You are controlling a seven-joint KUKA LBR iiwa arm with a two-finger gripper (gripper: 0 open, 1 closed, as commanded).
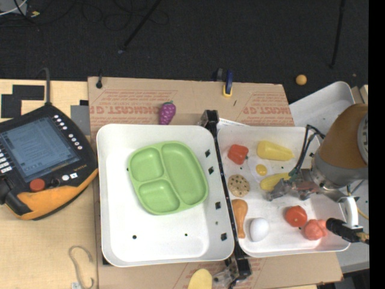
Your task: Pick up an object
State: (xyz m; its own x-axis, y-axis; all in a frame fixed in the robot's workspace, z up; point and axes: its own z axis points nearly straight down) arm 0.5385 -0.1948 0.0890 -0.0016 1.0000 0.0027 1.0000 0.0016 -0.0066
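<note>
The right bin [325, 253] holds several toy foods: a red pepper [237, 154], a yellow piece [275, 151], a small yellow bit [260, 169], a cookie [239, 185], a tan pear-shaped piece [239, 212], a white egg [258, 229], a red tomato [295, 215] and a red strawberry [315, 229]. My gripper [281, 189] is low in this bin, right beside a yellow banana-like piece [272, 180] and partly covering it. The arm's wrist hides the bin's right part.
The left bin [120, 233] carries a green divided plate [167, 177]. Purple grapes [167, 112] lie on the cardboard behind it. A lemon [200, 279] sits at the front edge. A teach pendant [42, 155] rests at the far left.
</note>
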